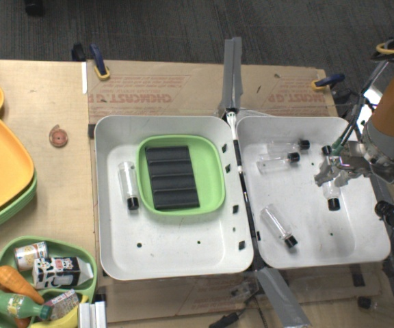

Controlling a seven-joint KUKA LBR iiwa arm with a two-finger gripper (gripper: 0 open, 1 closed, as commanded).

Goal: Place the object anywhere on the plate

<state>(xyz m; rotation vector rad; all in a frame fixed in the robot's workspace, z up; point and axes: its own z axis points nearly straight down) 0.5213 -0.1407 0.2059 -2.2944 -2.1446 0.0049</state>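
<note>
A green plate [215, 183] lies in the left bin [176, 251], with a black ridged block [173, 177] on it. Beside the plate's left edge lies a clear vial with a black cap [128, 184]. Several more such vials lie in the right bin [320, 248]: two near the back [284, 145] [276, 162] and one toward the front [278, 225]. My gripper [331, 174] hangs over the right bin's right side. A small vial [333, 199] shows just below it, cap toward the front. Whether the gripper touches that vial is not clear.
Orange plates [2, 169] stack on the wooden table at far left. A green bowl of toy food [40, 282] stands at the lower left. Clamps [100, 65] [327, 82] hold the cardboard behind the bins. A metal divider [232, 74] rises between the bins.
</note>
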